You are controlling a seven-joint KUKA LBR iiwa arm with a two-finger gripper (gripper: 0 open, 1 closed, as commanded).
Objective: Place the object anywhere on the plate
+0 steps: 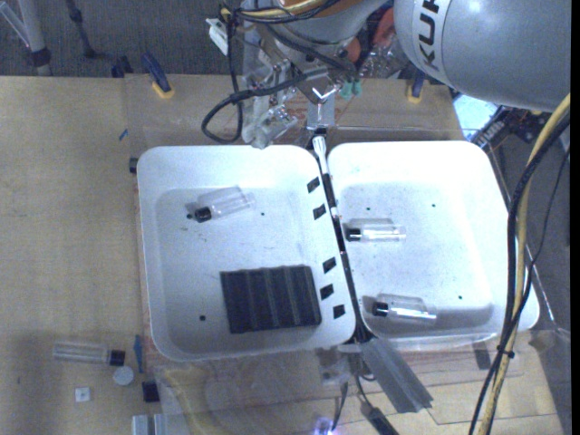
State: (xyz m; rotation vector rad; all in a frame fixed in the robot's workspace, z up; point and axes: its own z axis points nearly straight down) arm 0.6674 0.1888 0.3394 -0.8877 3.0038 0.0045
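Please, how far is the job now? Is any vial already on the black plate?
Done: nothing yet. The black ribbed plate in the left bin carries no vial. One clear vial lies behind it; two vials lie in the right bin. In hand: the gripper hovers above the far rims. Left: picking and placing.

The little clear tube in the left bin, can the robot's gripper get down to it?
Probably yes. The tube lies by itself on the open floor of the left bin, apart from the black plate. Nothing covers it, and the gripper hangs just past the bin's far rim.
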